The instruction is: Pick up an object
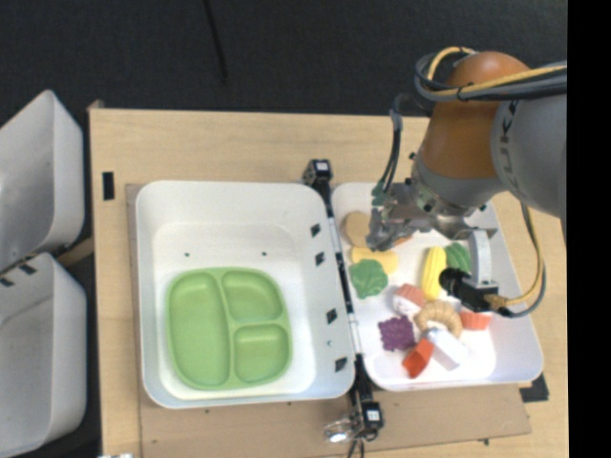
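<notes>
The grey arm w/ the orange band comes in from 3 o'clock, and its two-finger hand is low over the upper-left corner of the right shallow white bin. Can't tell how far open the hand is or if it's got anything.

Right under it, touching, is a small yellow banana-shaped toy, long axis approx 9-to-3. A round tan cookie-like piece sits at its 11 o'clock, and a green plastic broccoli floret at 6.

Yellow corn cob toy is near, at 3, long axis 12-to-6.

The left white bin holds a green three-section plastic plate, both bins on the tan wooden worktop.
</notes>
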